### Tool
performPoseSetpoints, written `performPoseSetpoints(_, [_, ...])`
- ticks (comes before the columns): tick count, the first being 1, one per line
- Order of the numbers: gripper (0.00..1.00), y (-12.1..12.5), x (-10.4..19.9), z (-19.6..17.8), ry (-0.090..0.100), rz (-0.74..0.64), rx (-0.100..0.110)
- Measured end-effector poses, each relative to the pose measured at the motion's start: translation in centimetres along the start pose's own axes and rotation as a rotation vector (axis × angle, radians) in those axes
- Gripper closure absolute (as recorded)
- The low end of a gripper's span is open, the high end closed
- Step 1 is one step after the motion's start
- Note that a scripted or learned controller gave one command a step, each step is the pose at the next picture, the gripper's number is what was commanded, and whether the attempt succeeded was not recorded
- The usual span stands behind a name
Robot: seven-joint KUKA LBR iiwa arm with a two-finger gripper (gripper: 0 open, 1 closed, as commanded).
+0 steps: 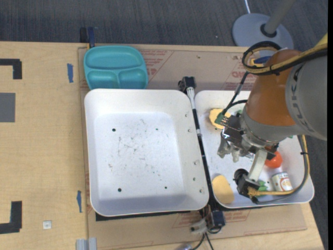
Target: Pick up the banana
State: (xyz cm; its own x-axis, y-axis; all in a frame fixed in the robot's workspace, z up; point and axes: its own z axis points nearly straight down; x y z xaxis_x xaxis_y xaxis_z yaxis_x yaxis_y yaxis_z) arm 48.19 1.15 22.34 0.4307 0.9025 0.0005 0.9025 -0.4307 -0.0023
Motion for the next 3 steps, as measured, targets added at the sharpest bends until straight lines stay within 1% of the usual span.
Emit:
performPoseSetpoints(1, [1.0, -2.6, 4.7, 3.9, -0.001, -0.27, 0.002])
performPoseSetpoints(2, [1.0, -4.7, 9.9, 13.7, 0.003, -0.29, -0.003])
performPoseSetpoints(3, [1.0, -9.3, 18.8, 8.0, -0.001, -0.078, 0.0])
